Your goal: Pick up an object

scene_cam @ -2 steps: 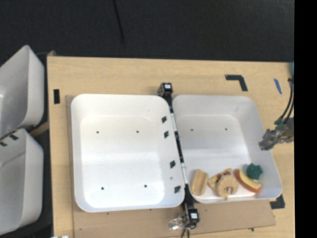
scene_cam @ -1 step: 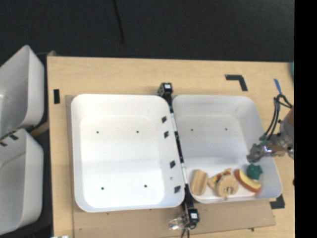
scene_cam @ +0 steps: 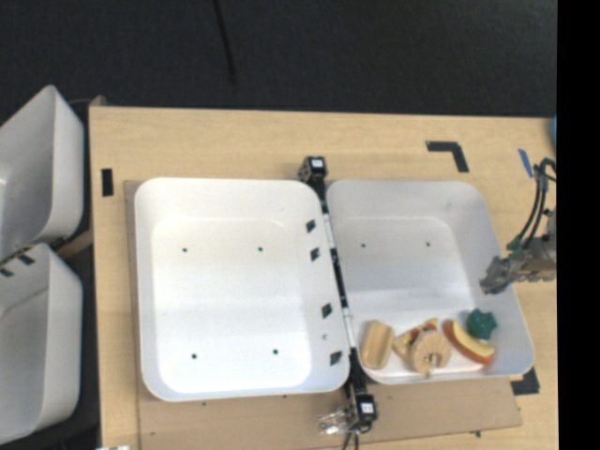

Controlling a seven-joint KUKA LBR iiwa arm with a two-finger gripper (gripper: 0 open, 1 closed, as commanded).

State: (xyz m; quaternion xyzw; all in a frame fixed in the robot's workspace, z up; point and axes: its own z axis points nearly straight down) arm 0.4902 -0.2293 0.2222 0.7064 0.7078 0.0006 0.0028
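Pale wooden bench [scene_cam: 225, 143] carries our two white bins; our gripper [scene_cam: 499, 277] hangs over the right bin [scene_cam: 403, 214], jaws' state unclear, near wooden toy food [scene_cam: 427, 345].

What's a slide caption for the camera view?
End effector at right bin's edge; wooden pieces clustered along near wall.

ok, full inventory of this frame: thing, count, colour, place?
bench: 1, light wood, under both bins
left bin: 1, white, left half of bench
right bin: 1, white, right half
wooden block: 1, tan, right bin's near edge
small pieces: a cluster, tan with red, beside the block; count unclear
wedge: 1, red and tan, near right corner
green piece: 1, touching the wedge
gripper: 1, grey, over right bin's right rim
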